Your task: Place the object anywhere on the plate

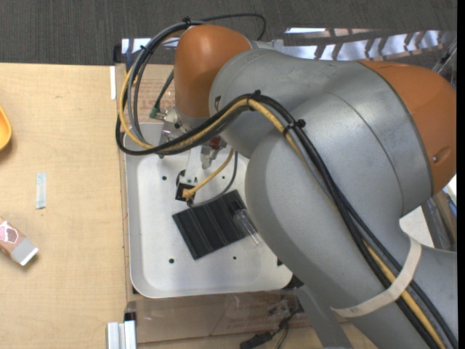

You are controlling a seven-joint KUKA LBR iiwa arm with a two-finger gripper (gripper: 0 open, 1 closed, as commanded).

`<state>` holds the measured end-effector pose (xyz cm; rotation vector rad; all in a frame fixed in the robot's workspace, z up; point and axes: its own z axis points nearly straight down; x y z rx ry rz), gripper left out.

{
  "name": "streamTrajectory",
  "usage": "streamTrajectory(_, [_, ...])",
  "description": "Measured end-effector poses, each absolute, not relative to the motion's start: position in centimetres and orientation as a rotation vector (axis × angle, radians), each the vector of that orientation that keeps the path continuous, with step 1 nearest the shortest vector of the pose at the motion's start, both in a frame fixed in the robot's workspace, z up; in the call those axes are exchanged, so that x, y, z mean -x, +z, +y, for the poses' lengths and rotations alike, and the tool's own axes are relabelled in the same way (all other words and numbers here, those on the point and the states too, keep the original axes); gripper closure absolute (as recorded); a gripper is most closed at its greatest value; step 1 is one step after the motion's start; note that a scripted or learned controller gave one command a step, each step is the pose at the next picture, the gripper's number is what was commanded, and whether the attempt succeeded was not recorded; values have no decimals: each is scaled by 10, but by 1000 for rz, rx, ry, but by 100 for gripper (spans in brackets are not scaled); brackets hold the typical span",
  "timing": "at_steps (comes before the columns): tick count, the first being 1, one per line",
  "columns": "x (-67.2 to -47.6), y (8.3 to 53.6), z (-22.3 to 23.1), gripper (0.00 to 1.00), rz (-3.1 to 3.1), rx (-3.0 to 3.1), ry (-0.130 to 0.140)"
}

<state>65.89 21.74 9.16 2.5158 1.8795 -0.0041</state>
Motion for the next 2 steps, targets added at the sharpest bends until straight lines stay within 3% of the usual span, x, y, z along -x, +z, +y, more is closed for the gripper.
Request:
streamTrajectory(1, [-659,92,217,0,1879,-2516,-4])
streamTrajectory(2, [-659,117,224,0,1420,-2801,-4])
